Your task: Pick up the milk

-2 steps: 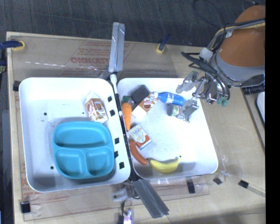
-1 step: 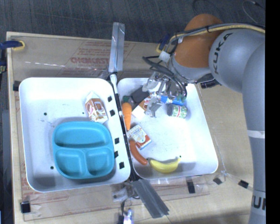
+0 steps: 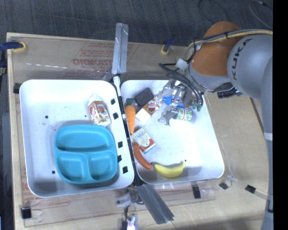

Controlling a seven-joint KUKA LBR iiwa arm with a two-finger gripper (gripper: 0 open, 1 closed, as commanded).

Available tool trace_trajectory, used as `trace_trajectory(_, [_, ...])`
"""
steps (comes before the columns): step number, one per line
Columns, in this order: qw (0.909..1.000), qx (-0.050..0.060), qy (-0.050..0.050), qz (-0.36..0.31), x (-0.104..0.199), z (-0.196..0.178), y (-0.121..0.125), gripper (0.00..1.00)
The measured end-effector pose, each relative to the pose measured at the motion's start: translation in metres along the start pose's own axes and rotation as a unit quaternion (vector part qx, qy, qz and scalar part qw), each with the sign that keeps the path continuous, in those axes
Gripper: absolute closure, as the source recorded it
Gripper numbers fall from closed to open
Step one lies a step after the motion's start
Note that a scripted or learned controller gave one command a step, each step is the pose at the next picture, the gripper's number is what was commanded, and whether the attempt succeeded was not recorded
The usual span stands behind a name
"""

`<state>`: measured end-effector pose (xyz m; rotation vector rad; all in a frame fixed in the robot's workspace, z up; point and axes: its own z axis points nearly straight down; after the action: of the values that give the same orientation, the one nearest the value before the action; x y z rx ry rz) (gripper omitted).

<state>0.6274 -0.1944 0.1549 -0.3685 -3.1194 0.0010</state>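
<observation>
A small white carton (image 3: 143, 140), which looks like the milk, lies in the right bin (image 3: 209, 143) between the carrot and the sausage. A second small carton with a brown print (image 3: 99, 112) lies in the left bin (image 3: 33, 128), at its back right. My gripper (image 3: 167, 115) hangs low over the back of the right bin, above a cluster of packets. It is to the right of and behind the white carton, apart from it. I see nothing clearly held.
The right bin also holds a carrot (image 3: 130, 118), a black block (image 3: 144, 96), a red-and-white packet (image 3: 153, 107), a green-labelled can (image 3: 186, 114), a sausage (image 3: 141, 159) and a banana (image 3: 169, 169). A blue divided tray (image 3: 86, 153) lies in the left bin.
</observation>
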Motion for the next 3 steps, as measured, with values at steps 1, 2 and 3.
trace_trajectory(1, [0.9983,0.0,-0.014,-0.056,-0.028,0.047,0.019,0.0])
trace_trajectory(2, [0.9981,0.002,-0.024,-0.056,-0.033,0.031,0.019,1.0])
trace_trajectory(3, [0.9918,0.0,-0.001,-0.128,0.011,-0.021,0.029,1.0])
